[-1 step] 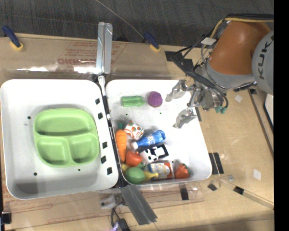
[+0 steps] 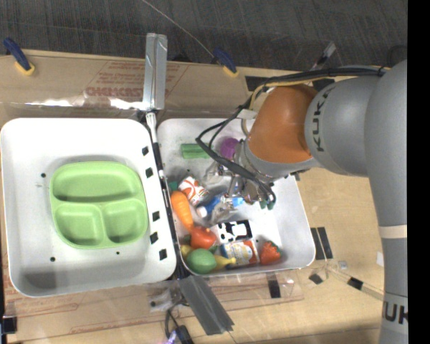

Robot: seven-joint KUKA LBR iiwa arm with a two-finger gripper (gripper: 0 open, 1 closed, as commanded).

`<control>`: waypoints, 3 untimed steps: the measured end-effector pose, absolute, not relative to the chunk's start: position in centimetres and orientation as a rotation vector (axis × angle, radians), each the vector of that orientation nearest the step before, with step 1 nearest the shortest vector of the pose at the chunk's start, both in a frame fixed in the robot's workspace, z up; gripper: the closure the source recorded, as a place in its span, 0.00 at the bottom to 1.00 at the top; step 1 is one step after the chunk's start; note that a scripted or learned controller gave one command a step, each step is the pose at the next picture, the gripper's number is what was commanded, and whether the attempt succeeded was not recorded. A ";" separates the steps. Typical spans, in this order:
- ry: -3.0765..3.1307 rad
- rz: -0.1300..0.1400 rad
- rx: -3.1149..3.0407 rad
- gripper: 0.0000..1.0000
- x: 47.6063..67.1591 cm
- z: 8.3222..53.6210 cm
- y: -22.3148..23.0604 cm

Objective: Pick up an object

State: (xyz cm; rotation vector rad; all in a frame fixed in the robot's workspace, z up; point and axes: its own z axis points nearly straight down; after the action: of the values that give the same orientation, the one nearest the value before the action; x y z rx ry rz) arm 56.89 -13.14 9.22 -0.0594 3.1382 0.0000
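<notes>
The tool [image 2: 233,192] is down inside the right bin [image 2: 295,224], low over the heap of toy food, its tip lost among cables and clutter, so I cannot tell its state or whether it has anything. Judging from this, the pick is not yet done: nothing is lifted clear. Candidates lie close by: an orange carrot [image 2: 180,208] just left of it, a green round fruit [image 2: 201,261] and a small bottle [image 2: 238,251] nearer the front wall, a purple piece [image 2: 230,147] behind. The pile is crowded, so neighbours may interfere. The left bin [image 2: 21,192] carries a green divided tray [image 2: 98,203].
</notes>
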 end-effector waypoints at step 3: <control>3.093 -0.012 -0.480 0.00 50.8 9.6 -10.2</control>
State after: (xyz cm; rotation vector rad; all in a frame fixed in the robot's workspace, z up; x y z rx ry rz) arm 50.83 -10.18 9.56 -0.4805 3.0931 -0.0120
